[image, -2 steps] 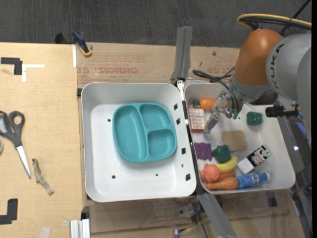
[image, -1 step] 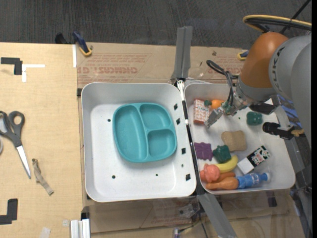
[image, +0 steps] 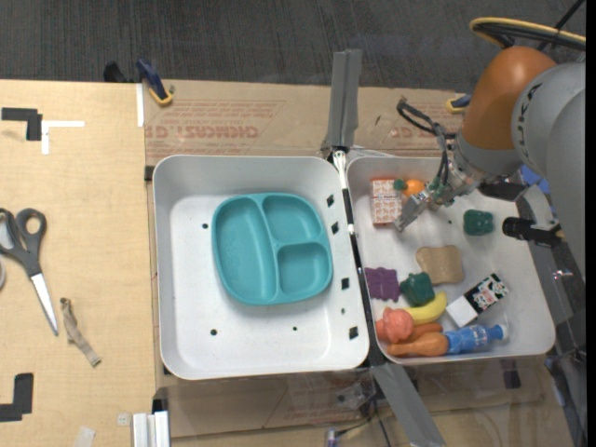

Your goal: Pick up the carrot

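Carrot (image: 413,187), small and orange, sits at the far end of the right bin (image: 540,291), pinched between the gripper (image: 419,198) fingers. Two white bins lie side by side; the left bin (image: 177,277) bears one teal divided plate (image: 273,248). One bread slice (image: 440,264) and one banana (image: 428,310) lie nearer the camera.

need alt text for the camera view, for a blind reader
A grey arm's gripper hangs over the far end of the right bin, near a small orange piece; a carrot lies at the near edge among toy foods. The left bin holds a teal divided plate.
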You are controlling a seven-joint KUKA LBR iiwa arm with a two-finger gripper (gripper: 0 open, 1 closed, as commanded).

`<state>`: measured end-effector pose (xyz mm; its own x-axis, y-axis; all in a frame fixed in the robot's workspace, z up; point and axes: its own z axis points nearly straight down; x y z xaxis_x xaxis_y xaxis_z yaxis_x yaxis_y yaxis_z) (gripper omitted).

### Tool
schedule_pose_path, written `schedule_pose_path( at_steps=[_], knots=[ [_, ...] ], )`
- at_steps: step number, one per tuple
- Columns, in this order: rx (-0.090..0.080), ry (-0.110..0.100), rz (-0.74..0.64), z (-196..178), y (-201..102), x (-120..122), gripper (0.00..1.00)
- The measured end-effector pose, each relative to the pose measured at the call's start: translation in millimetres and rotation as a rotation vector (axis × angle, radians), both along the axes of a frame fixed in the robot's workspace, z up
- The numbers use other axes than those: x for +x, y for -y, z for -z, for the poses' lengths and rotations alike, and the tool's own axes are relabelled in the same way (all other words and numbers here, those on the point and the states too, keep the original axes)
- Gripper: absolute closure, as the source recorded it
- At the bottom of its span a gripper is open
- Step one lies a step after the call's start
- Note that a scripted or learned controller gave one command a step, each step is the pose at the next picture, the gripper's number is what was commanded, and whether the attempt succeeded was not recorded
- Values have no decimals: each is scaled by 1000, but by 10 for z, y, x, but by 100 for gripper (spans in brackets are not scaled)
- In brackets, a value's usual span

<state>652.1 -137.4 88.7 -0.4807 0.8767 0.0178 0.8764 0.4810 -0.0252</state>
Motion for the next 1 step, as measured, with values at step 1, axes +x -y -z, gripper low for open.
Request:
schedule_pose_path(
  at_steps=[1],
  knots=[
    [-7, 19, 243, -15, 235, 46, 0]
  ],
)
